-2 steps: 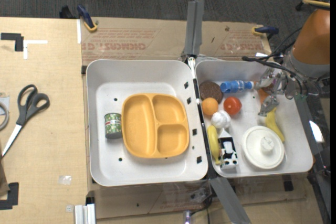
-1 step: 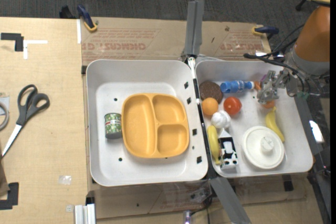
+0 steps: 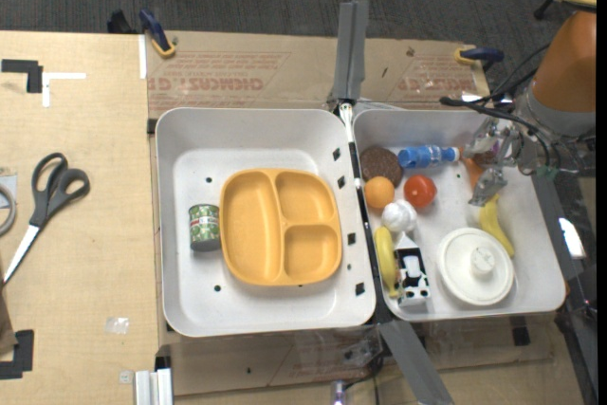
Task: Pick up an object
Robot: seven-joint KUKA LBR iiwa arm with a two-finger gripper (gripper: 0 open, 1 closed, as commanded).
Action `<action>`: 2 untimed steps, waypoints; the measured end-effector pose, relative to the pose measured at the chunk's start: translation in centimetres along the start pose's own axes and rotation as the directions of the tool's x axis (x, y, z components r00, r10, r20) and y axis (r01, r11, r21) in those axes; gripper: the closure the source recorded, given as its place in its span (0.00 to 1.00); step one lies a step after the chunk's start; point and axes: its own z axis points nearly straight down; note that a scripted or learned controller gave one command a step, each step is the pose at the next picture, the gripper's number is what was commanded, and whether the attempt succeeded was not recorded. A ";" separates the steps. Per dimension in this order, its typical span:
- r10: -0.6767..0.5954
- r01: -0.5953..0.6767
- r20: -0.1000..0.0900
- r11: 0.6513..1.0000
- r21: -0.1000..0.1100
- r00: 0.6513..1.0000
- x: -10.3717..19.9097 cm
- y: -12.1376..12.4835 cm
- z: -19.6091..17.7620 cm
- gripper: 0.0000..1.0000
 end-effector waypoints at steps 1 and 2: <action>0.085 -0.085 -0.008 0.996 -0.007 0.996 0.6 0.0 1.8 0.00; 0.085 -0.085 -0.003 0.996 -0.003 0.996 0.5 -0.2 0.8 1.00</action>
